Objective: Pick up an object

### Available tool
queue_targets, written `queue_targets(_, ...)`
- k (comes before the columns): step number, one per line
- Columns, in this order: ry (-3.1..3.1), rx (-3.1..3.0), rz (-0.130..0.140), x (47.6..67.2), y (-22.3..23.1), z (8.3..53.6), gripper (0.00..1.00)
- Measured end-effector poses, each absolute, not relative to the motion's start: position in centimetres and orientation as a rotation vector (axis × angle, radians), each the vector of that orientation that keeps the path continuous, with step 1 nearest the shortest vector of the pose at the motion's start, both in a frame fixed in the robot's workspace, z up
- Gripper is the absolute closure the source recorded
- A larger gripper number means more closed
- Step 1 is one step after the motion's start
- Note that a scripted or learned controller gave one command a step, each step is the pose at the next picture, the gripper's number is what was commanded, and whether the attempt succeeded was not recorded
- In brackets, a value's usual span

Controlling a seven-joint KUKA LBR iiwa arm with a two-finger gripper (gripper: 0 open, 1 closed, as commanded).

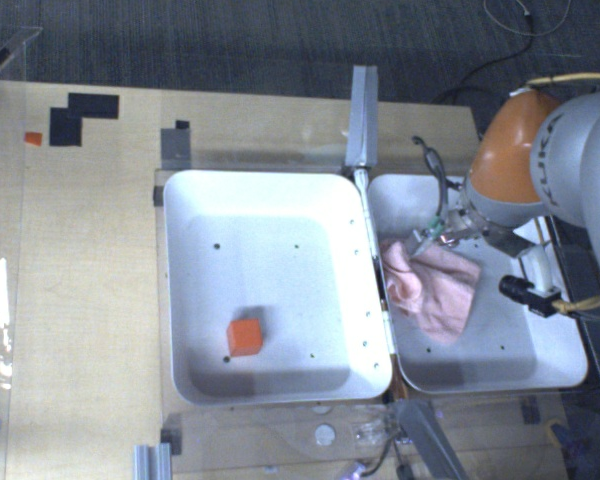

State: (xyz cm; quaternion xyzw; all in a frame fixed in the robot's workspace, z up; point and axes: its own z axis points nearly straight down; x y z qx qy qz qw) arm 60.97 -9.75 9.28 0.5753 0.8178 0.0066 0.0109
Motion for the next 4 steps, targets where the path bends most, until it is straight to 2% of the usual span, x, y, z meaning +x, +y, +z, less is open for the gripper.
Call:
queue_targets(1, 2.556, 1.788, 0.025, 61.3, -9.5, 10.2, 1.0)
queue_targets(2, 2.556, 1.788, 0.025, 61.3, -9.5, 10.2, 0.0)
queue_targets(3, 2.512, 1.873, 0.005, 64.5, -15.4, 20.0, 0.0)
queue_targets(4, 2.62, 1.729, 0.002, 65.6, -17.3, 10.0, 0.0)
